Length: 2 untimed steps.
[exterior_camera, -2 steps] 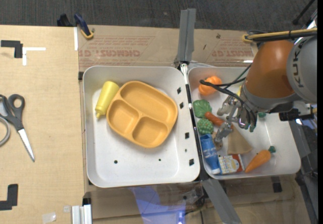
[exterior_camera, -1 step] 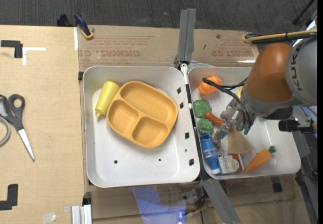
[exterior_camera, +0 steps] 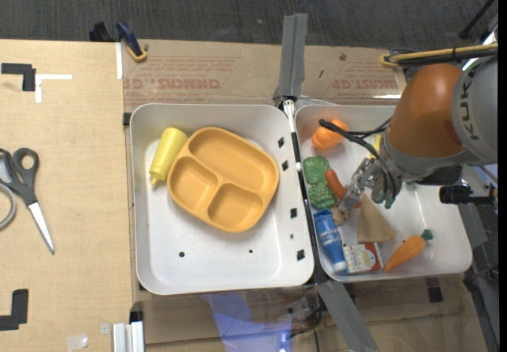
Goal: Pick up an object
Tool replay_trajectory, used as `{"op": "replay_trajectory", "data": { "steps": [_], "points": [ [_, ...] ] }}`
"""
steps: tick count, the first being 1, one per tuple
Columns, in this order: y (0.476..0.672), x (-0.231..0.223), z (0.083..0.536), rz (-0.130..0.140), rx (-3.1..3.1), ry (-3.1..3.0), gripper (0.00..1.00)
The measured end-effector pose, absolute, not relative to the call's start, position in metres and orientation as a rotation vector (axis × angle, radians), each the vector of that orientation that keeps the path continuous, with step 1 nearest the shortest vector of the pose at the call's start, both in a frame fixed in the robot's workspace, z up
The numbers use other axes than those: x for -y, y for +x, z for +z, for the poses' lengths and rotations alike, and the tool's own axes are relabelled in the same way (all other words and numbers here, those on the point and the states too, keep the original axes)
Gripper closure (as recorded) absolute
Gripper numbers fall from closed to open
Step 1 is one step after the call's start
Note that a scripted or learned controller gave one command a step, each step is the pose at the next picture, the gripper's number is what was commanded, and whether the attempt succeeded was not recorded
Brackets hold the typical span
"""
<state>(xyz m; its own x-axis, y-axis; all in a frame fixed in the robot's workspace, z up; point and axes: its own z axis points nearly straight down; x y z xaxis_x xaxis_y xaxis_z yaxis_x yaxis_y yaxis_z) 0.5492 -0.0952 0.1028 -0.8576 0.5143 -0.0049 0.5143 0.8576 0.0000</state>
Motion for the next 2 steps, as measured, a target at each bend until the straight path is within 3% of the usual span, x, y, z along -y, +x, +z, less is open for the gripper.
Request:
{"op": "replay_trajectory", "data": {
  "steps": [1,2],
  "points": [
    [0.552,0.039,0.212,0.001,-3.031,0.813,1.00],
    [0.491,0.016,0.190,-0.002,-2.946,1.099,1.00]
  ]
}}
